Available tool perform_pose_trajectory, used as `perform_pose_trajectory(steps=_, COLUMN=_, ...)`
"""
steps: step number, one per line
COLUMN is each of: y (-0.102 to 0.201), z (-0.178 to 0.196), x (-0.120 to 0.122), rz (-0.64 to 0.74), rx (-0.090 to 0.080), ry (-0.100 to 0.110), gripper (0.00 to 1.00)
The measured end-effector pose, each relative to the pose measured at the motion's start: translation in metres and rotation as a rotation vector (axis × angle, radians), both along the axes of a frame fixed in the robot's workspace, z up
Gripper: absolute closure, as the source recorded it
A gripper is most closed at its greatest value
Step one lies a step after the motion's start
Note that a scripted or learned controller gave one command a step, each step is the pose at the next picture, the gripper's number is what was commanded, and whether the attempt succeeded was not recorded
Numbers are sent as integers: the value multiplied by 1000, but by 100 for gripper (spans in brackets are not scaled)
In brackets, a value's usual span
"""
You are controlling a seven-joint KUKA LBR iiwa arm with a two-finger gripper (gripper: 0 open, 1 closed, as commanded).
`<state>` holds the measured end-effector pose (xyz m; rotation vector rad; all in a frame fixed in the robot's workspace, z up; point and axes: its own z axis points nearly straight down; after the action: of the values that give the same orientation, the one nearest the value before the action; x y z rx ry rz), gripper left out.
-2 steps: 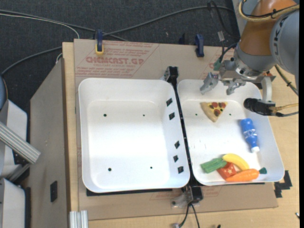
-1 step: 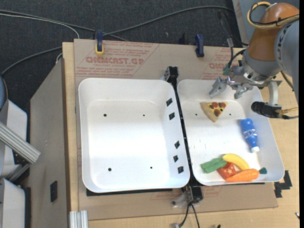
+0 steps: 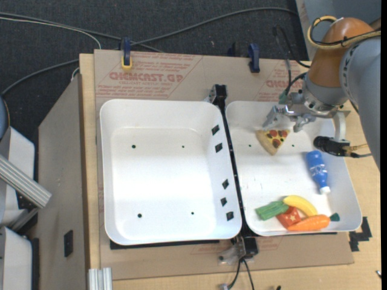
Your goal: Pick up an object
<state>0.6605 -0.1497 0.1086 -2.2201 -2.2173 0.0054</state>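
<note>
Biggest worry here is the arm (image 3: 341, 59) coming in from the upper right of the frame: it's bulky and sits right over the back rim of the right bin (image 3: 344, 180), so a steep descent could clip that wall or shove the bin against the left bin (image 3: 121, 168). Next down, the claw (image 3: 287, 118) hangs just above the pizza slice toy (image 3: 272, 139) in the upper part of the right bin, fingers spread apart and nothing between them. The slice is flat and wedge-shaped (not much to bite on, I'd guess), so the fingers could easily skid over it or push it toward the divider instead of closing on it. The blue bottle (image 3: 317, 169) lies well clear at mid right, and the veggie pile (image 3: 294, 213) sits at the lower right edge. Surface-wise it's slick white plastic on a cardboard-covered worktop (image 3: 181, 71), clamped at the top, dark carpet and loose cables around it.
</note>
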Motion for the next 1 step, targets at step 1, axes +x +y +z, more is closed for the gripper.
perform_pose_trajectory(steps=1, y=7, z=-19, x=-21, rz=1, rx=3, ry=-12, gripper=0)
